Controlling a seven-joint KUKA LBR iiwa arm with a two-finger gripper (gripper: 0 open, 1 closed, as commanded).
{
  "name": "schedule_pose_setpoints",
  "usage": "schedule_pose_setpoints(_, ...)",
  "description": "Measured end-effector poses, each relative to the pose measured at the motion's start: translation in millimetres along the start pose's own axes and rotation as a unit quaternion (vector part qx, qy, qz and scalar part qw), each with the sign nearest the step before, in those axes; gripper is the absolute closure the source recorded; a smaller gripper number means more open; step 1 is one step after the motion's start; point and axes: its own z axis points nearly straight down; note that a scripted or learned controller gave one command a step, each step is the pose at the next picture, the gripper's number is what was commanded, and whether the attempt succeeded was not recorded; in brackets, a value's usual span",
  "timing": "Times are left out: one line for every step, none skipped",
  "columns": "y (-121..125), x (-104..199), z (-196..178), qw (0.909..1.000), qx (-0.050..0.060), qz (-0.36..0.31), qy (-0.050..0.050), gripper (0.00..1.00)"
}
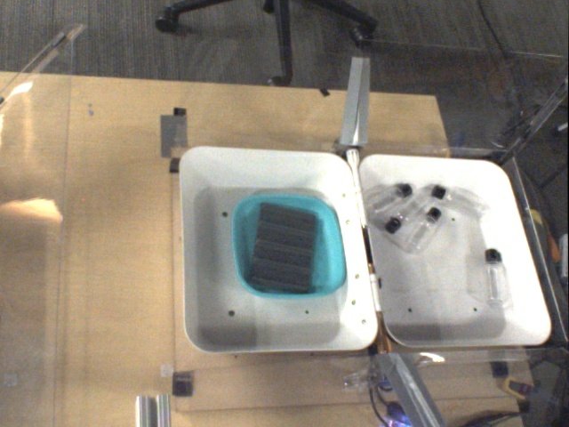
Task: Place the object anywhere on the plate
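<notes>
A teal plate (332, 243) sits in the left white bin (204, 265). On the plate lies a dark grey ribbed block (284, 245), covering most of its middle. Several clear small bottles with black caps lie in the right white bin (462, 318): a cluster of three (411, 213) at its upper left and a single bottle (494, 274) near its right wall.
A metal post (356, 105) stands at the back between the two bins. An office chair base (280, 12) is on the floor beyond the bench. Wooden benchtop (89, 265) stretches to the left of the bins.
</notes>
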Motion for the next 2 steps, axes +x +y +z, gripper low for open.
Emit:
schedule_pose_setpoints(0, 0, 0, 1.0000, 0.000, 0.000, 0.000, 0.00)
schedule_pose_setpoints(6, 30, 1, 1.0000, 0.001, 0.000, 0.000, 0.00)
